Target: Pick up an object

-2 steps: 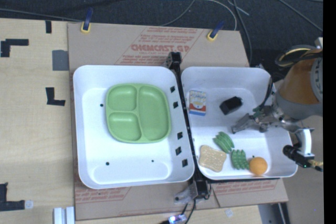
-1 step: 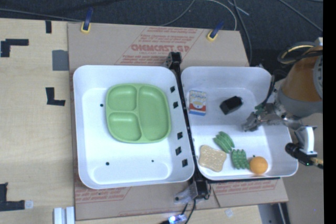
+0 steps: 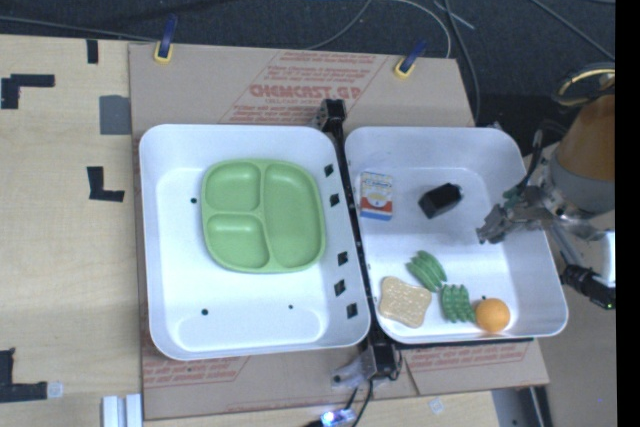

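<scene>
Two white bins side by side: left bin (image 3: 165, 215) with green divided plate (image 3: 264, 215); right bin (image 3: 500, 155) with small carton (image 3: 376, 195), black block (image 3: 439, 200), green pods (image 3: 428, 268), cracker (image 3: 404, 301), orange (image 3: 492, 315). Gripper (image 3: 497, 227) over right bin's right side, near rim; finger spread impossible to tell, nothing seen held.

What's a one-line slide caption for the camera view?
Gripper poised over the right bin near a black block; green divided plate in the left bin.
</scene>
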Action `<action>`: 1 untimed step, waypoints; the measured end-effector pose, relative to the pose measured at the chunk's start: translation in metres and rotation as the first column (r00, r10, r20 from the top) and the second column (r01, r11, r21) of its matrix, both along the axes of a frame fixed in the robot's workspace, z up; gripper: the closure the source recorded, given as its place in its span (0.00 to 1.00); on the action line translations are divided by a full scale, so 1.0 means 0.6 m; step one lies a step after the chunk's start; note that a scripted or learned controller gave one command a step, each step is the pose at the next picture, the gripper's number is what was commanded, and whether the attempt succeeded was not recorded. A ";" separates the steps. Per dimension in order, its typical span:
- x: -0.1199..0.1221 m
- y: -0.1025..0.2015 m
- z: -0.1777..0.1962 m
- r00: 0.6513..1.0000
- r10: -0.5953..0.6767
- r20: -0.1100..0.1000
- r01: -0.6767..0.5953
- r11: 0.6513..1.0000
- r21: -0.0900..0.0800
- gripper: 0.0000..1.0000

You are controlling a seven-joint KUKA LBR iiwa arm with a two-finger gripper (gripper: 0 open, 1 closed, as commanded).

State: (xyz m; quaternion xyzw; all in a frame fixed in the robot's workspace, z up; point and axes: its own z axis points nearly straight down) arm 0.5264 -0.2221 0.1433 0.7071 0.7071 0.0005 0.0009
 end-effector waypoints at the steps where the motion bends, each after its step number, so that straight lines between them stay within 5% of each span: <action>1: -0.015 0.006 0.081 1.000 0.001 -0.001 -0.001 1.000 0.000 1.00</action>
